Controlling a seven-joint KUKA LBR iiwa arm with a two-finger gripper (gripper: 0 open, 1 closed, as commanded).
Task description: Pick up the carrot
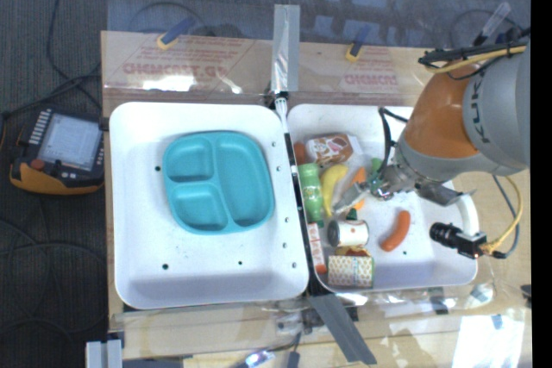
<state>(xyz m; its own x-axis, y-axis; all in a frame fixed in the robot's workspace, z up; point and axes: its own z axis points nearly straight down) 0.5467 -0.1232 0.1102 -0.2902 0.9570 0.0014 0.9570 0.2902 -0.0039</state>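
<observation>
The small orange carrot (360, 177) is lying mid-bin in the right white plastic bin (431, 271), crowded by a yellow banana (332, 183). The hand (385, 183) is hovering just beside it, grip unreadable; it risks snagging a neighbouring orange sausage-shaped toy (395, 230).

My arm (496, 112) reaches in from the right side of the right-hand bin (448, 271), its grey body bent over the bin's far right corner. The orange band (435, 121) above my wrist hangs over the bin's right half. My tool (384, 182) is low inside that bin, near its middle, pointing toward its left side.
</observation>
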